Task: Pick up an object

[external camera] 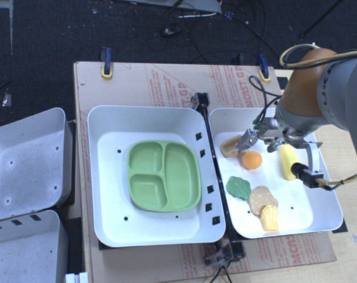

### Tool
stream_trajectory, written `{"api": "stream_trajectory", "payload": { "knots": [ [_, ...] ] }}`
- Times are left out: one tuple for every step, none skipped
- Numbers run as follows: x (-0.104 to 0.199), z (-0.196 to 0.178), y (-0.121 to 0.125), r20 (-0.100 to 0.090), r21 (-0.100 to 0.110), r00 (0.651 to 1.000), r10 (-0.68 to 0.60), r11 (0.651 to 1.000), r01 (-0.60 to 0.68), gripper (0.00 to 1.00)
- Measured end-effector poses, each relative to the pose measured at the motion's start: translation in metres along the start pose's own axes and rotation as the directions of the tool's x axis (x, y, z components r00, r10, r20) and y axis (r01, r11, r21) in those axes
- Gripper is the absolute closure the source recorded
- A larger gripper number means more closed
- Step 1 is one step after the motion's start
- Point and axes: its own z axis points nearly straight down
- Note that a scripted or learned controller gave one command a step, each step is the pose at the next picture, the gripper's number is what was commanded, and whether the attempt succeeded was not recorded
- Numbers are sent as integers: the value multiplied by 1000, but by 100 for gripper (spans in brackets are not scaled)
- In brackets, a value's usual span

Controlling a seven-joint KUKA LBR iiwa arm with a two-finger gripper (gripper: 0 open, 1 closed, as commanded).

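Orange ball (251,160), small, round and smooth with a bright even colour, lies in the right bin (326,214), toward its far left part, resting on the white floor. Just to its far left sits a tan, flattish piece (228,147) with a brownish edge, and the two look close enough to touch, though I cannot tell if they do. The claw (249,139) hangs low over that spot, its metal tip just above the tan piece and just beside the ball; whether it is spread or pressed together cannot be made out, and nothing can be seen pinched in it. The grey arm (337,96) with its orange band comes in from the right. To the right of the ball stands a yellow, cylinder-like object (287,161), with a black part of the arm's fittings at its near end. Nearer in the same bin lie a green leaf-shaped piece (238,187), a beige lumpy piece (261,199) and, touching it on the near side, a pale yellow ribbed piece (270,218). The left bin (102,158) holds a light green divided tray (164,175) with three compartments. Both bins rest on a cardboard-covered surface (155,81).
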Motion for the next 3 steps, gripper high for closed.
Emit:
{"api": "stream_trajectory", "payload": {
  "knots": [
    [1,-3,-4,-3,15,1000,3,1000,-3,100],
    [-1,-68,0,-3,11,1000,-1,1000,1,100],
    [-1,-116,3,-3,12,1000,-1,1000,1,100]
  ]
}}
